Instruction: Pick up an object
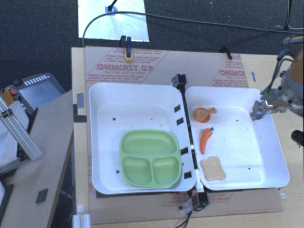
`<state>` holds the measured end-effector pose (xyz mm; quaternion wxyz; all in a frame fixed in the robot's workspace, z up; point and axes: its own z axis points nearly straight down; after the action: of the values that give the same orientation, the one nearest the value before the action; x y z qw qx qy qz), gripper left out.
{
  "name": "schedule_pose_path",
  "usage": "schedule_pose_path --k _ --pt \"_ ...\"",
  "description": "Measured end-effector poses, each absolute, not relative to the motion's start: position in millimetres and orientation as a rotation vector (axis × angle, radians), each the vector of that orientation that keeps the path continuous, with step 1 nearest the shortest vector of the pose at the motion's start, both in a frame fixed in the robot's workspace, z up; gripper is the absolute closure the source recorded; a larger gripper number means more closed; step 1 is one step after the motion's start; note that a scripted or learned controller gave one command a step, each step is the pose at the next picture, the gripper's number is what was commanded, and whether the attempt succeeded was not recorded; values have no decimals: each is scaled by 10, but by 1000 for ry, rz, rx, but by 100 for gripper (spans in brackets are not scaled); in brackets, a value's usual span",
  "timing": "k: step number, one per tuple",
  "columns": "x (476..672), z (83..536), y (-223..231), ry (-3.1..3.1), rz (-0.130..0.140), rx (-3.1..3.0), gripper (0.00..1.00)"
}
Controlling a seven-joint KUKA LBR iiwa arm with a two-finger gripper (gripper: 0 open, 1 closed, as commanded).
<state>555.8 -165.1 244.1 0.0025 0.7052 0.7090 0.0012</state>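
In the right bin (pixel 270 146) lie an orange carrot (pixel 205 140) with a green tip, an orange pear-shaped toy (pixel 203 113) and a tan bread slice (pixel 213 169). The cardboard (pixel 142 65) reads "CHEMCAST GP". The gripper (pixel 258 110) is over the bin's right edge.

right bin (pixel 270 151) open across its right half, carrot (pixel 205 139), bread slice (pixel 213 169) and orange toy (pixel 203 114) crowding its left wall
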Motion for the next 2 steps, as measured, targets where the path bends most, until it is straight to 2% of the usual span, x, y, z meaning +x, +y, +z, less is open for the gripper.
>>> schedule_pose_path --k 2 --pt "5841 2281 -597 2234 3 2210 100"
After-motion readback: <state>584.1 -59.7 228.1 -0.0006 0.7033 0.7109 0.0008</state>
